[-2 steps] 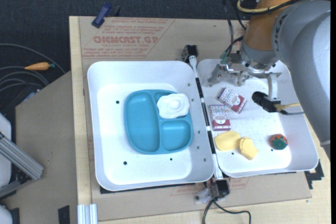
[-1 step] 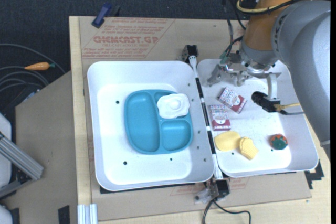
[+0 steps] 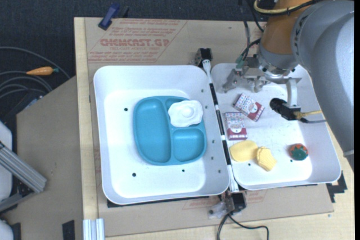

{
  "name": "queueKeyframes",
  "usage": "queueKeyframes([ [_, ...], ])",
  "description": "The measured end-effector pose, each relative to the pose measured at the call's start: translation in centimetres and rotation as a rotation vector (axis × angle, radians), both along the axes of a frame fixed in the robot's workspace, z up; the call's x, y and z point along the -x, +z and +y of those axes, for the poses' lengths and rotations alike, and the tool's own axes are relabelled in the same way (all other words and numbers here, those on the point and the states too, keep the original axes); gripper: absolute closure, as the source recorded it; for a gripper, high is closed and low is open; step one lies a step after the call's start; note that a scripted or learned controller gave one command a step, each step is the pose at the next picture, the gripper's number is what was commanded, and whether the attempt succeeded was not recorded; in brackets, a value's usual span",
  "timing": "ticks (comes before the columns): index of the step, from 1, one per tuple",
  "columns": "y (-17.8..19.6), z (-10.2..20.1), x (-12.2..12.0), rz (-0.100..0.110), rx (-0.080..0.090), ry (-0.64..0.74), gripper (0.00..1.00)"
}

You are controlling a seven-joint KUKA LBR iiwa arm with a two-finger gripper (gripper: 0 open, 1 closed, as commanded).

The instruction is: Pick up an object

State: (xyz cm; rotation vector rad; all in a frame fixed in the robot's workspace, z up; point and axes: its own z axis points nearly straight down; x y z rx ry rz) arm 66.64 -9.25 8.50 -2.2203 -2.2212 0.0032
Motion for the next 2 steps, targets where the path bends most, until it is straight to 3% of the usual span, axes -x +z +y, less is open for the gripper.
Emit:
queueKeyframes([
  [2, -0.01, 0.08, 0.01, -0.001, 0.000, 0.000, 0.00],
])
